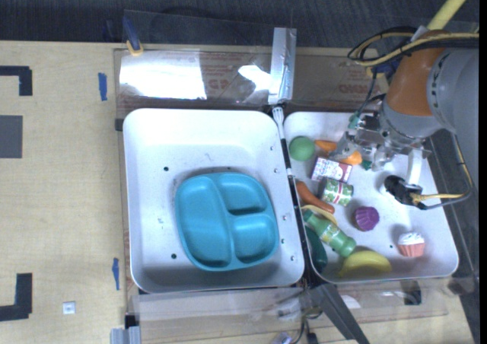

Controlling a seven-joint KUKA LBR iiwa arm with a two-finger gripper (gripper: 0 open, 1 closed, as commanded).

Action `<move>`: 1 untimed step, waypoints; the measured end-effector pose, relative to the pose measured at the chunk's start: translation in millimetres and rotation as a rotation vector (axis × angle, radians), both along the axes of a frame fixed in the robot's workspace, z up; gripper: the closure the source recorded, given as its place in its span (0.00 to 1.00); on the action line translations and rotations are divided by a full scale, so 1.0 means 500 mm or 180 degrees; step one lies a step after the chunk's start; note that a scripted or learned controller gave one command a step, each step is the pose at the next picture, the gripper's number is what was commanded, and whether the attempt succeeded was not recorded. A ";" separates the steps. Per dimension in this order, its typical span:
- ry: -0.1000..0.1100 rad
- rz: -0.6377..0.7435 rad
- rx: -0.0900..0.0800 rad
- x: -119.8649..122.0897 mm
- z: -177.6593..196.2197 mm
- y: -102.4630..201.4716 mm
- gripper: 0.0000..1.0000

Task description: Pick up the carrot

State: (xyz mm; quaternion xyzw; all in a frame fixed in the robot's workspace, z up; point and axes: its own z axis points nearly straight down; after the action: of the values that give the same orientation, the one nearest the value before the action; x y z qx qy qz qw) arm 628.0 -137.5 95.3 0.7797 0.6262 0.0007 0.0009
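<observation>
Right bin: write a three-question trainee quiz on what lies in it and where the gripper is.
1. True or false: the blue tray lies in the right bin.
2. Which item sits nearest the bin's lower right corner? A) cupcake B) green ball C) purple item
3. Fill in: the gripper hangs over the bin's ____ part, beside an orange piece by the green ball.

Key: 1 false, the tray is in the left bin. 2 A. 3 upper.
</observation>
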 end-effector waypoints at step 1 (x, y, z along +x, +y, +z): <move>0.0011 0.0000 0.0001 -0.001 0.017 0.000 1.00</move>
State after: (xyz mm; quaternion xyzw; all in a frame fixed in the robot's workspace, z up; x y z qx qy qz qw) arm 627.3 -137.5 104.1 0.7797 0.6262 -0.0004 -0.0003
